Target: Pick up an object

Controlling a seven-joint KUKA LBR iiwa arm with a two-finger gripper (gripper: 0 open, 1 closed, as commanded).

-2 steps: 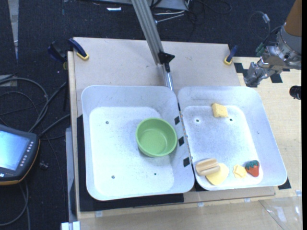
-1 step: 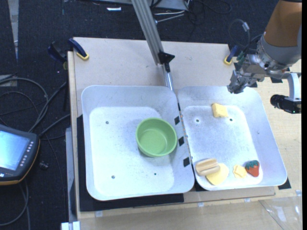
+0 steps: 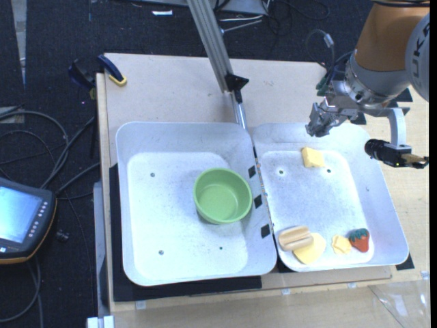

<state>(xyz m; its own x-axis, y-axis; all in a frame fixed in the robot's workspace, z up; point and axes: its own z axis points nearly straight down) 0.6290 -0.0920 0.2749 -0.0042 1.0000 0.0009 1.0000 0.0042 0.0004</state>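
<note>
Yellow chunk of cheese-looking stuff (image 3: 313,158) sits just below my pincer (image 3: 319,128), toward the near side of the right bin (image 3: 382,203), up by that bin's far rim. It's a blocky wedge with no strong long axis from here; if anything it runs a bit left-right. My pincer hangs over the bin's far edge, apart from it and with nothing in it. Can't tell whether it's spread or clenched, it's just a dark clump at this angle.

Further down from me, at the bin's near edge: a hot-dog-ish bun (image 3: 294,237) lying with its long axis left-right, touching a pale yellow slice (image 3: 311,249), then a small yellow bit (image 3: 341,244) and a strawberry (image 3: 360,240), green end pointing up-left-ish.

Way off to my lower left, a green bowl (image 3: 222,195) stands upright in the left bin (image 3: 147,203).
</note>
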